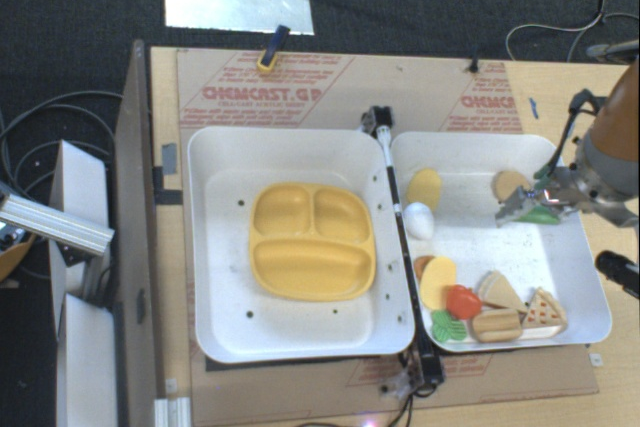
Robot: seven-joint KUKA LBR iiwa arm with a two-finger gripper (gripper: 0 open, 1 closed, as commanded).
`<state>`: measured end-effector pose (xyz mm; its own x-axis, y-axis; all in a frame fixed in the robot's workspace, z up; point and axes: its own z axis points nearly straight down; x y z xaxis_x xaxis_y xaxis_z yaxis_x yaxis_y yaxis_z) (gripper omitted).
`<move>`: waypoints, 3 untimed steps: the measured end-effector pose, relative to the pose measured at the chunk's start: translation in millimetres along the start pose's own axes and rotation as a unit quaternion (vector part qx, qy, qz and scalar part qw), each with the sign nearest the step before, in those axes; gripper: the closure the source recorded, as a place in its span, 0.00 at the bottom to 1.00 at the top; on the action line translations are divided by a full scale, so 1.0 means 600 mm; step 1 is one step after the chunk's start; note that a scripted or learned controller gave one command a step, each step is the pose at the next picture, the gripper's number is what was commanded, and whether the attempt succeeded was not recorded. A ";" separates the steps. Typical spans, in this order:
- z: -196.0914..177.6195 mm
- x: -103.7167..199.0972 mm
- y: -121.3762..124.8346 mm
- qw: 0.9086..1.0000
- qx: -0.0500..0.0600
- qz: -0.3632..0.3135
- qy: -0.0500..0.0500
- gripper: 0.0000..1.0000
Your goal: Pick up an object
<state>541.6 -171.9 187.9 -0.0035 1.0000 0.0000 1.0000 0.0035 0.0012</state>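
Item: grey two-finger gripper (520,206) hovering beside round tan plastic food piece (509,183); jaws' state indeterminable; centring before descending advised.

The table (330,80) is covered by a brown cardboard sheet (420,85) printed with red lettering. Two white bins sit directly on it, side by side and touching along their inner rims: the left bin (215,215) and the right bin (575,255). A small yellow and blue clamp (271,52) rests at the sheet's far edge.
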 end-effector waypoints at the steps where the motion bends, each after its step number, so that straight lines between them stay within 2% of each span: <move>1: 0.068 -0.061 0.062 1.000 -0.002 0.001 -0.001 0.00; 2: 0.157 -0.007 0.168 1.000 -0.003 -0.003 0.000 0.00; 3: 0.073 -0.040 0.216 1.000 -0.004 -0.001 -0.001 0.00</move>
<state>671.1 -195.5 144.2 -0.0061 1.0000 -0.0023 0.9999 0.0062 0.0082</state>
